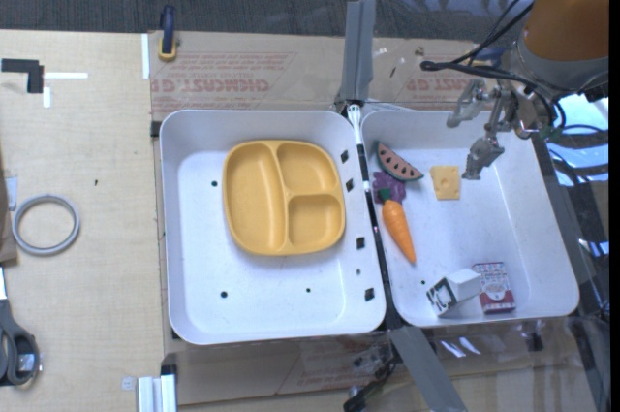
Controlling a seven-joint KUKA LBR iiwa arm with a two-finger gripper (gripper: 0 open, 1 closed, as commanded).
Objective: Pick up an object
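1. Two white bins side by side on the table: left bin (184, 303) holding a yellow divided plate (284, 197); right bin (542, 284) holding the loose items.
2. In the right bin: a watermelon slice (398, 164) near the dividing wall, purple grapes (387, 186) just below it, a carrot (399, 230) lying lengthwise beside the wall, a cheese wedge (446, 182) near the middle, and a small white box (455, 290) touching a red-and-white carton (495, 288) toward the front edge.
3. Jaws (481, 153) hanging over the back part of the right bin, just beside the cheese wedge and to its right; nothing visible between the fingers.
4. Whether the jaws are apart or together: cannot tell from this angle.
5. Progress, as a judgement: early stage. No item lifted, all resting on the bin floor. Approach toward the bin apparently made; descent, closing on an item and lifting all left to do.
6. Likeliest target by nearness: the cheese wedge, though not certain.
7. Off to the left on the table: a grey tape ring (44, 224), unrelated to the task.
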